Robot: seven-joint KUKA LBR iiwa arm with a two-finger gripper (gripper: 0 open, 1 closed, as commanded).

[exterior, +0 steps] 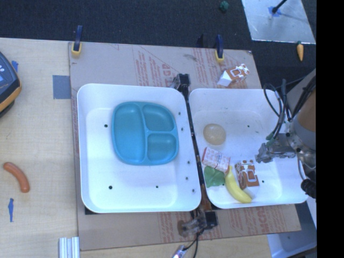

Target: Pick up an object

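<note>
The right bin (242, 104) holds a pale round ball (214, 134), a pink-and-white packet (215, 158), a green item (214, 177), a yellow banana (237, 188) and a small brown-and-white carton (247, 174). My gripper (269, 152) hangs over the right side of this bin, a little right of and above the carton and apart from it. Nothing shows in its grasp. The grey arm comes in from the right edge.
The left bin (91, 144) carries a blue divided plate (145, 133). Another small carton (234, 75) lies on the cardboard behind the right bin. A sausage (16, 176) lies on the bench at far left, with a dark device (6, 85) beyond it.
</note>
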